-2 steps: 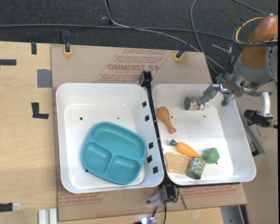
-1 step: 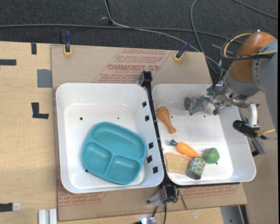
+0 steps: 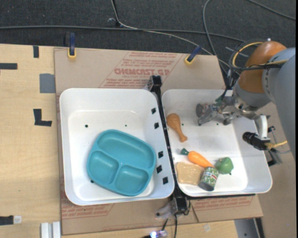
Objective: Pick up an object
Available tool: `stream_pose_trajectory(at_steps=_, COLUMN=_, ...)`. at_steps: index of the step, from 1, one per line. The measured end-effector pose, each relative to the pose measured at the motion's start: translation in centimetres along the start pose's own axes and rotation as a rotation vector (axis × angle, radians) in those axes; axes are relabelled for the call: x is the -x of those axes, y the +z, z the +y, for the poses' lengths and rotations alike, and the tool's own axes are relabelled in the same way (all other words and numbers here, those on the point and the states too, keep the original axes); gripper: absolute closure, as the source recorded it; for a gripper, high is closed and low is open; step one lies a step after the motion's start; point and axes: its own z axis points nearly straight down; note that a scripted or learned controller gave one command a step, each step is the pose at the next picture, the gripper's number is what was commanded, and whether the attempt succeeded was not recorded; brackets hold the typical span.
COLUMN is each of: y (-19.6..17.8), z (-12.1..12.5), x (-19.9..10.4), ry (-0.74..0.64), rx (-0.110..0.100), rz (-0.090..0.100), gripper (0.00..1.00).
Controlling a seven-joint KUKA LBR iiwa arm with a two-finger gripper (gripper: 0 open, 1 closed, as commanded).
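Note:
My gripper (image 3: 202, 114) hovers over the upper middle of the right bin (image 3: 252, 182), pointing left, open with nothing between its fingers. A tan toy drumstick (image 3: 176, 125) lies just left of it and a little lower, apart from it. Toward the front of the same bin lie an orange carrot (image 3: 197, 157), a green round fruit (image 3: 224, 165), a tan bread slice (image 3: 188, 173) and a small dark can (image 3: 208, 178), packed close together.
The left bin (image 3: 74, 103) holds a blue divided plate (image 3: 121, 161). A black divider (image 3: 161, 133) separates the bins. The arm's grey body and orange band (image 3: 263, 56) stand over the right bin's far right edge, with cables behind.

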Motion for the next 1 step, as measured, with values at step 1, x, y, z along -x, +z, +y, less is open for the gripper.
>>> stream_pose_trajectory(at_steps=1, y=-1.32, z=0.16, x=0.03, ry=-0.001, rx=0.005, rz=-0.002, gripper=1.00)
